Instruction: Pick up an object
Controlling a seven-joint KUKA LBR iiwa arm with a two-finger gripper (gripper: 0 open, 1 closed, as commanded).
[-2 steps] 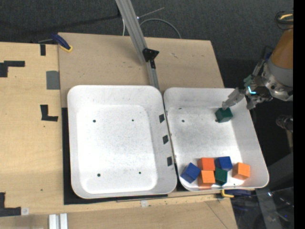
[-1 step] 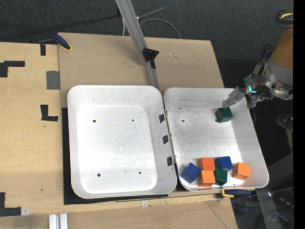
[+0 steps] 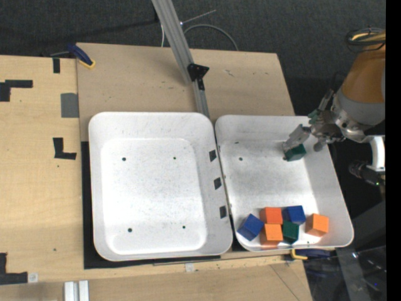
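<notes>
Gripping green block | gripper jaws clamped on it, above right bin | other blocks clustered at near rim

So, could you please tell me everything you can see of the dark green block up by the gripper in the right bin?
The dark green block is small and boxy, matte and solid-coloured, possibly painted wood or foam. It sits tilted in the upper right part of the right bin, apart from the cluster of blue, orange and green blocks at the bin's near edge. The gripper is right at its top side, seemingly in contact; whether it is gripped or lifted off the floor is unclear.
</notes>
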